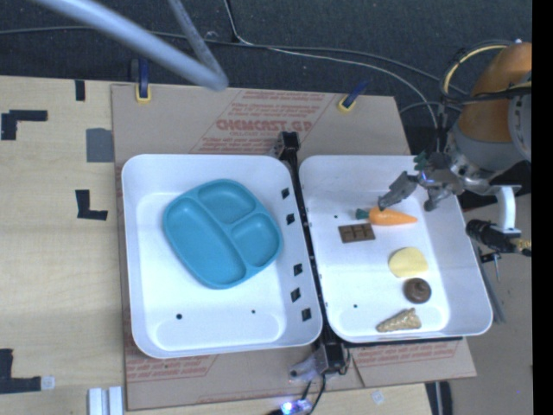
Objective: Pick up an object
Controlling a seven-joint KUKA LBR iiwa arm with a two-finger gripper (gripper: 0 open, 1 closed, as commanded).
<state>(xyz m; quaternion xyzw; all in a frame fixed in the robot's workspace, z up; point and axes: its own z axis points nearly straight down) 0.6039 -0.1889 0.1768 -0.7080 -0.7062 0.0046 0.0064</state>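
Over the right bin [449, 232], near its upper right corner, the gripper [413, 191] hangs with its two fingers spread wide, one dark finger [395, 192] slanting down and left, the other [431, 199] shorter and pointing down toward the bin's right wall. Nothing sits between them. Just below the left fingertip lies the carrot [393, 218], the nearest object and the likeliest target; the fingertip looks to be touching or almost touching its upper edge near the green end (the slanted view does not settle which). The carrot's long axis runs nearly left to right across the bin, green top toward the divider, orange tip toward the right wall. So the carrot lies below the jaws' midpoint in the picture and slightly left of it, and the line between the fingertips runs roughly along the carrot's length rather than across it, which is a poor alignment for closing on it. Judging from this, the wrist would need to turn and shift toward the carrot. A brown chocolate bar [356, 233] lies just left of the carrot, close enough to be nudged. The yellow lump [407, 262] sits further down the bin, well clear
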